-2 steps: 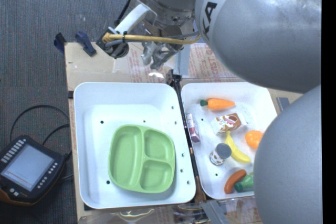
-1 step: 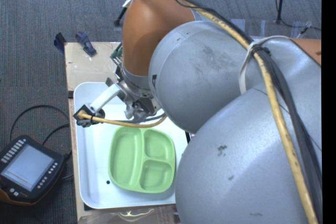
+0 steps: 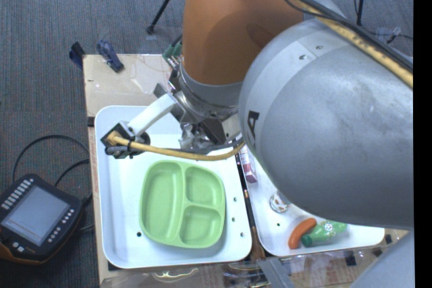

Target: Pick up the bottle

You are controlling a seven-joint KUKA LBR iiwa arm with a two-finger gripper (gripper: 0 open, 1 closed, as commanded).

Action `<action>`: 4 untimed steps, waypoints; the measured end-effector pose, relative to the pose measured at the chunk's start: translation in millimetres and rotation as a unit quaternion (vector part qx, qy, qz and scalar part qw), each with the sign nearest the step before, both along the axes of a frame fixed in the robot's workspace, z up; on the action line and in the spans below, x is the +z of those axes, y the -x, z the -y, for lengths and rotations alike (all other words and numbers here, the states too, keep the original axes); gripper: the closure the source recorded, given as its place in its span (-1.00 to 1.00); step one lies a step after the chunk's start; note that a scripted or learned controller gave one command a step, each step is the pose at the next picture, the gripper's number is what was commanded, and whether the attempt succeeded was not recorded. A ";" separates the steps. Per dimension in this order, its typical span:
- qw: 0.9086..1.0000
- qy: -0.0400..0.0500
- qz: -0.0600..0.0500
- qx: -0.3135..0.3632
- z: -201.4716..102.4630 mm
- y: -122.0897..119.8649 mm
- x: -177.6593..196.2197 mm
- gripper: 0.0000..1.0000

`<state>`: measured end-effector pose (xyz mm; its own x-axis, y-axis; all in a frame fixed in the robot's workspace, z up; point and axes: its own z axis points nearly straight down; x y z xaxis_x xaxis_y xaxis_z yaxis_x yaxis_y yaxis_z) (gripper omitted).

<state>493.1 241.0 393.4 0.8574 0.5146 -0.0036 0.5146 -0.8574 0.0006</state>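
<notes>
Overhead, the grey arm with its orange band fills the view from twelve to four o'clock, hiding much of the right bin. A dark letter-like mark on the grey housing is partly cut off and unreadable. The left bin holds a green divided plate at six o'clock. The gripper hangs over that bin's far edge, near centre; whether it is open or closed cannot be told. The green bottle lies on its side at five o'clock in the right bin, touching an orange carrot. Its label is too small to read. A teach pendant sits at eight o'clock.
</notes>
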 end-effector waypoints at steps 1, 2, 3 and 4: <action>1.000 0.000 0.001 0.010 -1.2 -12.5 42.5 1.00; 1.000 0.002 0.000 0.007 0.6 -14.6 50.3 1.00; 1.000 0.003 -0.001 0.003 2.7 -16.9 58.1 1.00; 1.000 0.005 -0.001 -0.001 4.6 -19.1 65.9 1.00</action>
<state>512.2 236.4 459.3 0.8582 0.5131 -0.0109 0.5132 -0.8582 0.0073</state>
